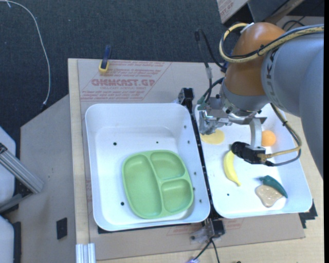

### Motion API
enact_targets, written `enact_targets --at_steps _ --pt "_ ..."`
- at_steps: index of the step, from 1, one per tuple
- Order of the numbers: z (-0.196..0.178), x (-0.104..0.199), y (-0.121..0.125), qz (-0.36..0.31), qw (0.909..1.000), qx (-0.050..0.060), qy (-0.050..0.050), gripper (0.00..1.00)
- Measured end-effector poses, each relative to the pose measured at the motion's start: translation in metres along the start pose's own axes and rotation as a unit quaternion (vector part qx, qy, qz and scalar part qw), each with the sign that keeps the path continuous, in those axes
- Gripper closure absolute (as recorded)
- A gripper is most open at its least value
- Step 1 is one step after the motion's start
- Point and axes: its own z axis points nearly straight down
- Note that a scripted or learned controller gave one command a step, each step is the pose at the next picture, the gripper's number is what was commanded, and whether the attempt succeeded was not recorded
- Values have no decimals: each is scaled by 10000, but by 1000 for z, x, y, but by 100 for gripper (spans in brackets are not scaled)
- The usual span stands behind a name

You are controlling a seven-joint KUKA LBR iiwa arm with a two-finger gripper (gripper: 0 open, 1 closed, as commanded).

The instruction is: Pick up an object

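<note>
End effector [208, 119] sits low in the right bin [241, 203], close against the wall shared with the left bin [133, 128]. Whether it is apart or together cannot be told from this angle, and nothing is seen clamped in it. A flat yellow disc [214, 137] lies just beside it on the bin floor; contact between the two cannot be confirmed.

Other contents of the right bin: a banana [231, 168] near the middle, an orange ball [268, 138] toward the far side, and a teal piece [273, 183] touching a tan piece [268, 195] at the near corner. The left bin holds a green divided plate [157, 183].

Both bins rest on a brown board [123, 82] with red lettering, laid on the counter [51, 128]. A blue and yellow clamp [105, 59] grips the board's far edge. Dark carpet [128, 25] surrounds the counter, with a metal rail [20, 167] at the left and a cardboard box [231, 7] at the top.
</note>
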Motion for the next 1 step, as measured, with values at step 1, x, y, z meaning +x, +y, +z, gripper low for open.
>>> enact_targets --at_steps 1 --pt "-6 43 7 11 10000 4 1 100"
